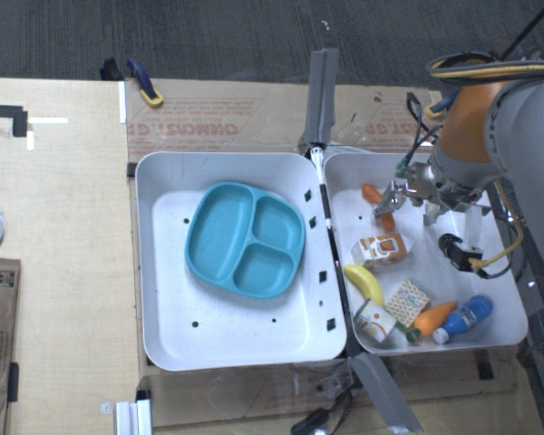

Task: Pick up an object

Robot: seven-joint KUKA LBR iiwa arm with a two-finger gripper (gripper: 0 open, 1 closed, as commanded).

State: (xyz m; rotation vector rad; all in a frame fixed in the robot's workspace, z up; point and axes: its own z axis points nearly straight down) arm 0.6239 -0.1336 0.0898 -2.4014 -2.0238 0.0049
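Hovering low in the right bin [503, 329], the gripper [387, 203] sits over an orange object [379, 198] that looks caught between its narrowed fingers, a carton [382, 250] just below

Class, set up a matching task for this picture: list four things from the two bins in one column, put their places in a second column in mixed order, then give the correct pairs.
Things:
1. blue divided plate
2. banana
3. blue bottle
4. claw

Places:
A. near front right corner of the right bin
B. over the back of the right bin
C. in the left bin
D. by the right bin's left wall

Pairs: 1-C, 2-D, 3-A, 4-B
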